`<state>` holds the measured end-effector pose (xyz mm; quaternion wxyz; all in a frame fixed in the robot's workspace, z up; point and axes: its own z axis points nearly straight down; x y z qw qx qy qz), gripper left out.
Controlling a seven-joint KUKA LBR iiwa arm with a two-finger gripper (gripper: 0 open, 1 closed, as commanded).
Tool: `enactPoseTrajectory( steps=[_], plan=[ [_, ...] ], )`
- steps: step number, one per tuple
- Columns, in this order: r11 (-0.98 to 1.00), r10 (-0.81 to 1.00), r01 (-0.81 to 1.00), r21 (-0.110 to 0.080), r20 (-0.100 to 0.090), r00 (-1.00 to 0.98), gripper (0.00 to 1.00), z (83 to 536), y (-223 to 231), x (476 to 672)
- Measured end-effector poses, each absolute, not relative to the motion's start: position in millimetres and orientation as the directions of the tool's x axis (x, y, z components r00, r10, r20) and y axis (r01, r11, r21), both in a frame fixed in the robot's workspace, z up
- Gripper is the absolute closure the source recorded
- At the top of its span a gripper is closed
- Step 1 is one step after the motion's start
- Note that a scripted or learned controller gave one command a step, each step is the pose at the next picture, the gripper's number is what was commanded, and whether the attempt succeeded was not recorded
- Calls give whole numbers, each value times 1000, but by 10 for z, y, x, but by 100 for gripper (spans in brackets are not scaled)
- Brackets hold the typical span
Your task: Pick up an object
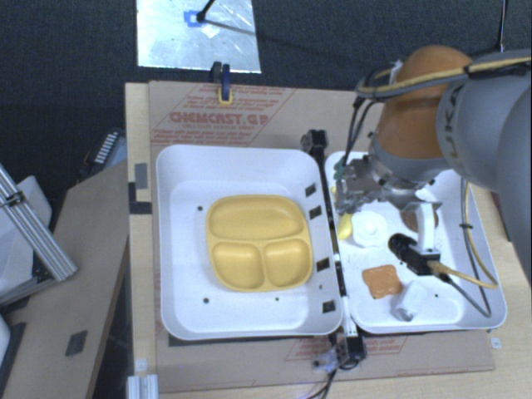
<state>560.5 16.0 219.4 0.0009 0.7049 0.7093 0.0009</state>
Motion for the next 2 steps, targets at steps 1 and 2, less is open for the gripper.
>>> enactPoseTrajectory(
  steps=[1,2],
  plan=[
    [8,1000,1000,3,1,-8,100,2223,766,5763],
    [6,1000,1000,2,1,-6,100,2160,1101,5919]
  ],
)
